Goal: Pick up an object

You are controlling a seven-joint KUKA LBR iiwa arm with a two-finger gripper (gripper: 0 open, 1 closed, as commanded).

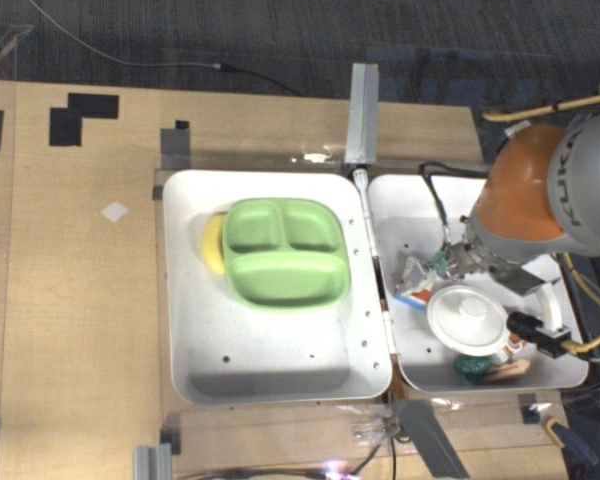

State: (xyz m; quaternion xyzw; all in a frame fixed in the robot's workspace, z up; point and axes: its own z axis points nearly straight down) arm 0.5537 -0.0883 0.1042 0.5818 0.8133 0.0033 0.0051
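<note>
Arm low over the right bin (410, 368), above a jumble of small objects.

The jaws (442, 261) sat down among the clutter in the right bin, and whether they were spread or pressed together could not be told. Just below them in the frame lay a round white lid-like disc (467, 318) with a raised centre, touching a crumpled item with red and blue patches (412, 290) on its left. Beyond the disc, toward the bin's near wall, lay a dark green lump (472, 369) beside a tan piece (510, 368). Left of the right bin, the left bin (270, 368) held a green divided tray (283, 251) with three compartments, and a yellow object (212, 245) peeked out from under its left edge.
</note>
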